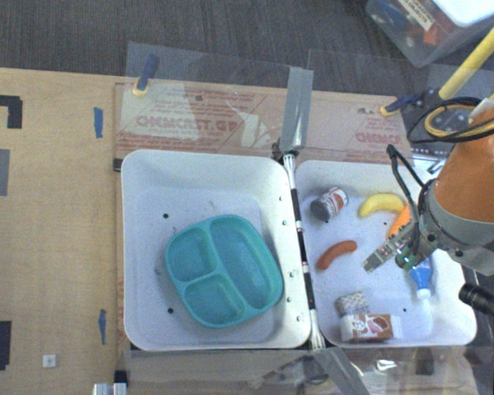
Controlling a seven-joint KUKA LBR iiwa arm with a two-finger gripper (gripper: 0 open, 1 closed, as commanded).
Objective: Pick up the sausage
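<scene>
Sausage [336,254] — a short, reddish-orange link, slightly curved — lies on the floor of the right bin [446,331], near its left wall and about midway between far and near. It touches nothing. Just to its right hangs the gripper [382,256], its fingers slightly spread with nothing between them, pointing left toward the sausage but apart from it.

Around it in the same bin: a can [329,203] on its side farther back, a banana [381,204] to the far right, a carton [369,326] at the near edge, and a blue-capped bottle [422,280] under the arm. The left bin [138,228] holds a teal tray [223,270].

The sausage looks light and likely smooth, perhaps a little slippery, so it may roll or squirt out. The best hold seems to be across its middle, jaws closing on the narrow width — not on the rounded ends.
</scene>
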